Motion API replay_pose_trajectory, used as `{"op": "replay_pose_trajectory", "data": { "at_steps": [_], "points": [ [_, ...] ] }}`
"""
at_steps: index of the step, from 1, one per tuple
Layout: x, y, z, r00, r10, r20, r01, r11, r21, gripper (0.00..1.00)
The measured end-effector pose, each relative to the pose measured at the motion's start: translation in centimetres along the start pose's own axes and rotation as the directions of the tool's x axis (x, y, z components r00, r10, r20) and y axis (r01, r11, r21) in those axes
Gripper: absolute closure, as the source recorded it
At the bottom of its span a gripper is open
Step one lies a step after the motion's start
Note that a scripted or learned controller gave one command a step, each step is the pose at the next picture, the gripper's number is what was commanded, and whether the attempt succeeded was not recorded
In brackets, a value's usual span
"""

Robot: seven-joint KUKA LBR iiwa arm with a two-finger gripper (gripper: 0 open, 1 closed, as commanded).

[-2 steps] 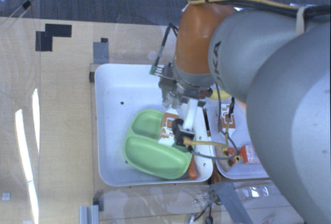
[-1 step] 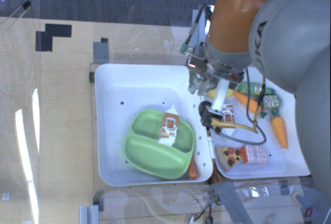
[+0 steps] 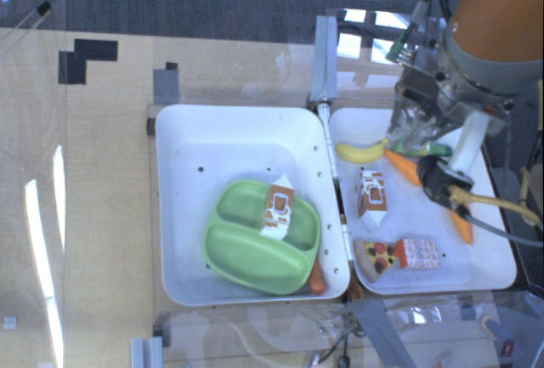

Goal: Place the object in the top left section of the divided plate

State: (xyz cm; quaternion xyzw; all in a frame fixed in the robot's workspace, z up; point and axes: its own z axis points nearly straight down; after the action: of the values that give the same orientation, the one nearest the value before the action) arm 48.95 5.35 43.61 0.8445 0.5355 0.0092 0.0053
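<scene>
**Carton on the plate, arm over the right bin**

The grey, orange-banded arm (image 3: 501,9) leans over the right white bin (image 3: 501,268), its gripper (image 3: 414,135) by a yellow banana (image 3: 361,152); its grip cannot be judged. The green divided plate (image 3: 255,251) lies in the left white bin (image 3: 195,188), well apart from it. A white-and-brown carton (image 3: 277,206), print unreadable, rests on the plate's upper sections.

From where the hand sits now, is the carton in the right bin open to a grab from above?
Probably yes. The carton lies flat on the right bin, apart from the banana and the pizza slice, with nothing over it. The hand hangs just up and to its right, over the banana's end.
</scene>
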Motion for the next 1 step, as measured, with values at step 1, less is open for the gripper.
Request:
{"op": "replay_pose_trajectory", "data": {
  "at_steps": [1],
  "points": [
    [-3.43, 1.66, -0.1, 1.0, -0.03, 0.002, 0.03, 1.0, -0.001, 1.0]
  ]
}}
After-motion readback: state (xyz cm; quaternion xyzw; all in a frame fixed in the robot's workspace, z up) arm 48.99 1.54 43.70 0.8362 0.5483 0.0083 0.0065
